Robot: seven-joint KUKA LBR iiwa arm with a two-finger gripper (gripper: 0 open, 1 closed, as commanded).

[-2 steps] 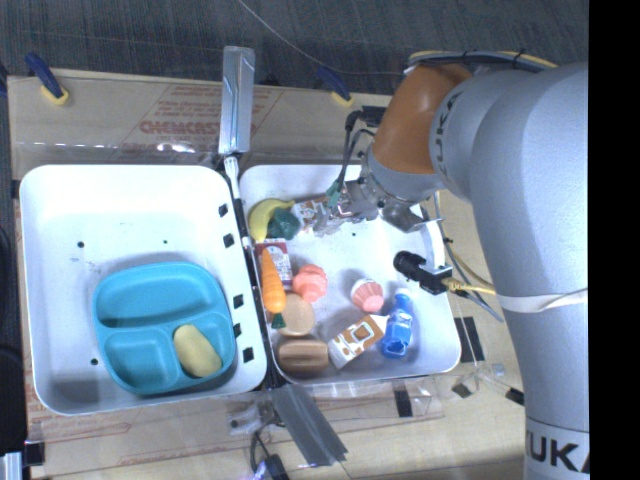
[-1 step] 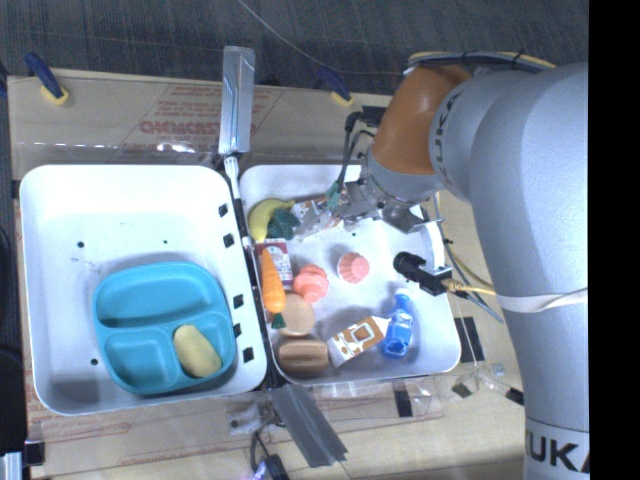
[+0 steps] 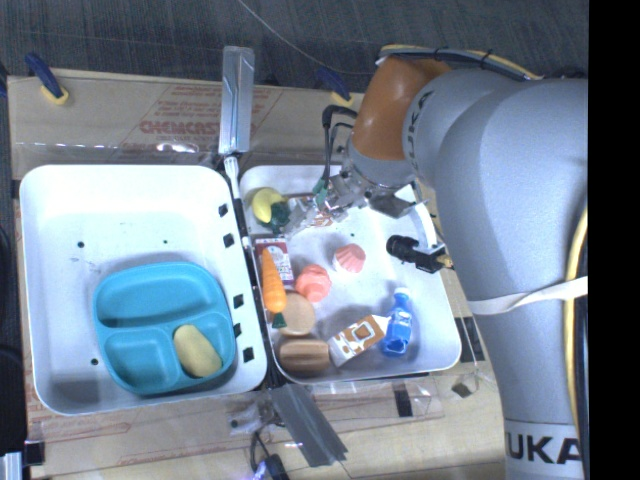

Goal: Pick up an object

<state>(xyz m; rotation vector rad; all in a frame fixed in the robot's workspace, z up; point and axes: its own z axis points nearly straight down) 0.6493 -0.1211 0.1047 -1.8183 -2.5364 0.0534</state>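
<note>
Looming closest to my camera, the grey arm (image 3: 500,218) covers the right side of the bench, its orange band (image 3: 385,113) sitting just above the wrist. From there the claw (image 3: 325,206) dips into the far end of the right bin (image 3: 440,353); I cannot tell how it is set or whether it has anything. Just beside it, in the bin's far left corner, I see a yellow lemon (image 3: 264,205). Nearer the middle lie a pink cupcake (image 3: 349,259) and a pink ball (image 3: 313,282). Along the left wall runs an orange carrot (image 3: 272,283), with a bread roll (image 3: 297,314) below it. By the near edge sit a brown loaf (image 3: 303,355), a small carton (image 3: 358,338) and a blue bottle (image 3: 398,330). In the left bin (image 3: 50,208) a blue tray (image 3: 150,298) holds a potato (image 3: 197,350).
</note>
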